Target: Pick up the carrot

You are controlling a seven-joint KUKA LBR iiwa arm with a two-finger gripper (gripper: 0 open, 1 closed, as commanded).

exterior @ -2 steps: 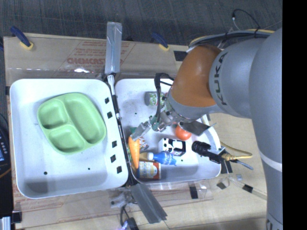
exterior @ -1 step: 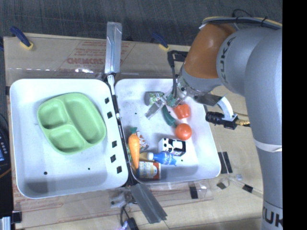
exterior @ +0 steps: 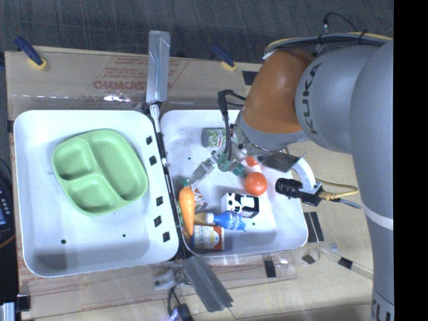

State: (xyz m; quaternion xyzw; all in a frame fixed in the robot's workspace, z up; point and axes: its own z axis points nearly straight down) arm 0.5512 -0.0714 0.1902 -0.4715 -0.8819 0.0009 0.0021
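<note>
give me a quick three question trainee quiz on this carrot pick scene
1. True or false: the carrot lies in the same bin as the green tray.
2. Which lies closest to the end effector? A) orange ball B) carrot C) green tray
3. Fill in: the carrot lies against the right bin's ____ wall.

Key: 1 false; 2 B; 3 left.

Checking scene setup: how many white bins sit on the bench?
2: the left bin holds a green tray; the right bin holds the carrot and other items.
</note>
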